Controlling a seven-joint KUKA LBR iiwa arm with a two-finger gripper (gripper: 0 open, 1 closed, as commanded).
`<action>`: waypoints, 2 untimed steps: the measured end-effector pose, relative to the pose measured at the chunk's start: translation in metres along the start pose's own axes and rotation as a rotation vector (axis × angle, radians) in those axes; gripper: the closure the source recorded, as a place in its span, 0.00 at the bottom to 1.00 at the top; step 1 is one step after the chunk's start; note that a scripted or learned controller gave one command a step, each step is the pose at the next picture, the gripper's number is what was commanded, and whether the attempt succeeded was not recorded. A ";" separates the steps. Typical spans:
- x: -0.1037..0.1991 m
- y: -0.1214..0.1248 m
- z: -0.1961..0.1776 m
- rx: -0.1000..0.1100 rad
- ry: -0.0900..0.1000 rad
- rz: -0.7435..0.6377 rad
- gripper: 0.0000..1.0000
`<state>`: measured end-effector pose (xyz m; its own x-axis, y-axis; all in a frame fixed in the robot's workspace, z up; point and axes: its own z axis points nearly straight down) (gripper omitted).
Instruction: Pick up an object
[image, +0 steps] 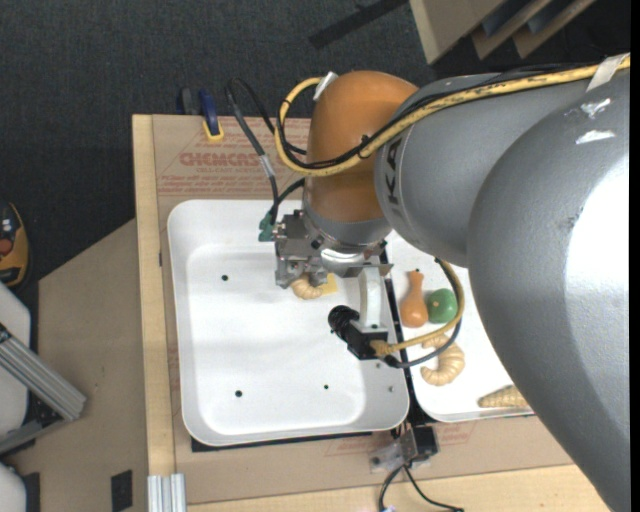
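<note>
Camera view: gripper (305, 272) sits low in the left bin (215, 330), toward its 1 o'clock corner, right over a tan croissant-like piece (314, 289); finger state can't be told. Right bin (470, 400) at 3 o'clock holds an orange gourd (413, 299), green object (441, 304) and another tan pastry (445, 368).
</note>
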<state>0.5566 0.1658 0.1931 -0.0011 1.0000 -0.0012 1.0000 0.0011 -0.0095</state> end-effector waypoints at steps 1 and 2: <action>-0.052 -0.017 -0.015 -0.005 0.000 0.007 1.00; -0.028 -0.055 -0.164 -0.026 0.008 -0.004 1.00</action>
